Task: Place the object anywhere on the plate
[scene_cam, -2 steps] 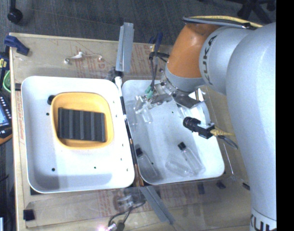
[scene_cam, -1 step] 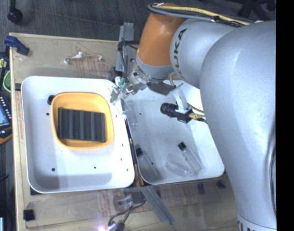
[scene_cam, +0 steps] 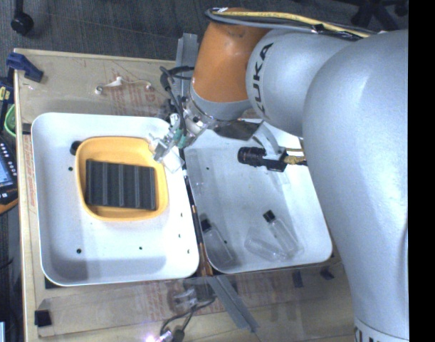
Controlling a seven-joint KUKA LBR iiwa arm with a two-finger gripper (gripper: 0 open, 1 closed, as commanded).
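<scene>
I see a clear bottle (scene_cam: 216,242) with a black cap lying by the left wall of the right bin (scene_cam: 311,216), and a second clear bottle (scene_cam: 280,235) lies near it, not touching. The left bin (scene_cam: 48,198) stands just beside, both on the wooden bench (scene_cam: 75,77), where a blue clamp (scene_cam: 22,65) sits on the far left corner.

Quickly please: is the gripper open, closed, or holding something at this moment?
Gripper: it cannot be told from this view; it hangs at the right rim of the yellow plate in the left bin.
</scene>
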